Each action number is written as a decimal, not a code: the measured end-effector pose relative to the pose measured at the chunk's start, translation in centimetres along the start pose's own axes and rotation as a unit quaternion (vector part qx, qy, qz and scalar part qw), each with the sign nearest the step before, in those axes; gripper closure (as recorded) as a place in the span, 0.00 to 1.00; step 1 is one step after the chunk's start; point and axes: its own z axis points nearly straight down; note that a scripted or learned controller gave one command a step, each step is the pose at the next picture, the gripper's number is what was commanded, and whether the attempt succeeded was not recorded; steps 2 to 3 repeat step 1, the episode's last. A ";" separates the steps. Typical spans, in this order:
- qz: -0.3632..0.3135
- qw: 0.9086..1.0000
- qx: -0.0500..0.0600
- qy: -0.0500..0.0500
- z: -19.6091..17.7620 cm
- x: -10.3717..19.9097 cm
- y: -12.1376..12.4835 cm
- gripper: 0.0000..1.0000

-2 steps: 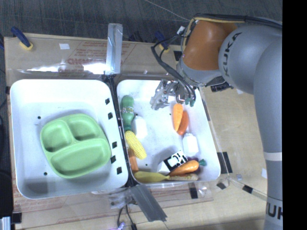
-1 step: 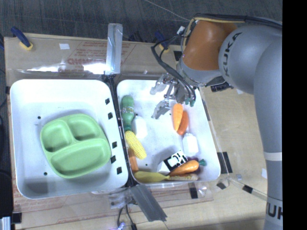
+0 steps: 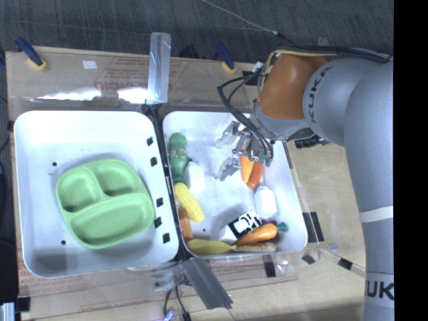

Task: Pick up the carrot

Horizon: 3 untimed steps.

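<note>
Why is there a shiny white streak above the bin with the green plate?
In the camera view, light glares off clear plastic sheeting behind the left bin; the green plate throws a soft shadow; the end effector by the carrot looks a bit blurry.

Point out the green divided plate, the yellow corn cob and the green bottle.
Green divided plastic plate (image 3: 103,201): camera view, on the ridge between its compartments.
Yellow corn cob (image 3: 188,202): camera view, middle of the kernelled body.
Green bottle-shaped toy (image 3: 178,154): camera view, middle of its body, by the right bin's left wall.
</note>
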 end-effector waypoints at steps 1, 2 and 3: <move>-0.004 1.000 0.000 -0.004 -1.4 -0.3 0.3 1.00; -0.004 1.000 0.000 -0.004 -1.4 -0.3 0.3 1.00; -0.004 1.000 0.000 -0.004 -1.4 -0.3 0.3 1.00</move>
